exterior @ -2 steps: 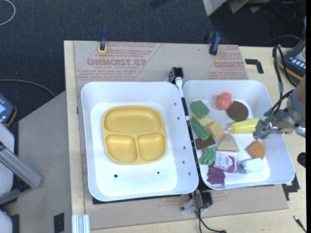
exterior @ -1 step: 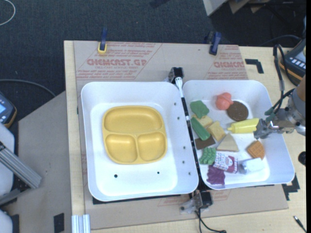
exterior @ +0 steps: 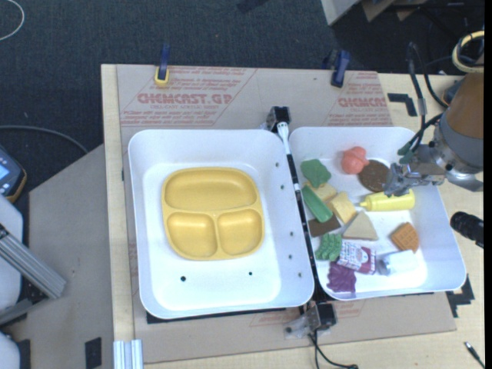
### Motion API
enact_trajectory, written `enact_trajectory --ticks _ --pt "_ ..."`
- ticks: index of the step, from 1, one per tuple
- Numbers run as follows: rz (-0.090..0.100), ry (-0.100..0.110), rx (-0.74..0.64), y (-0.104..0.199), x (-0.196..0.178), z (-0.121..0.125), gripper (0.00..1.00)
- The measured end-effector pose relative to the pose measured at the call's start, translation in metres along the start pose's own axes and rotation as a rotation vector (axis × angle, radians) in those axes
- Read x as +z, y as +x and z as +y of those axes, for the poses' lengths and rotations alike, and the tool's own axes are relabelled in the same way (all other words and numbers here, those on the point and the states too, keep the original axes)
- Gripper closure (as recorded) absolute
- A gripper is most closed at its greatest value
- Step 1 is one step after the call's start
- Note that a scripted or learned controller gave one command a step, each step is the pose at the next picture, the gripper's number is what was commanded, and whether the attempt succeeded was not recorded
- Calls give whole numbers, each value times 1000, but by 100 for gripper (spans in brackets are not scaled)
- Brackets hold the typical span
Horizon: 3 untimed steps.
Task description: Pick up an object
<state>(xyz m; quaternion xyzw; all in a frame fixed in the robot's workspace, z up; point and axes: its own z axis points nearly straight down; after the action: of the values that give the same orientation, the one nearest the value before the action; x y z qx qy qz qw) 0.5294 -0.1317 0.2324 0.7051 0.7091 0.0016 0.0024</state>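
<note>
slim yellow bottle (exterior: 389,201), lying flat

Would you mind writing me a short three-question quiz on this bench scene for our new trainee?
1. True or false: the yellow tray lies in the left bin.
2. Which thing lies closest to the gripper? A) purple packet B) brown disc C) green toy
3. Fill in: the tray has ___ compartments.

Key
1. True.
2. B; the disc lies just left of the gripper, with the yellow bottle just below it.
3. Three: one wide one at the far side, two smaller ones nearer the camera.
</note>
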Motion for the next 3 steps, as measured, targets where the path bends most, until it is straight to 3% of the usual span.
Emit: enact_trajectory --ticks 3 --pt "1 -1 1 107 22 119 100"
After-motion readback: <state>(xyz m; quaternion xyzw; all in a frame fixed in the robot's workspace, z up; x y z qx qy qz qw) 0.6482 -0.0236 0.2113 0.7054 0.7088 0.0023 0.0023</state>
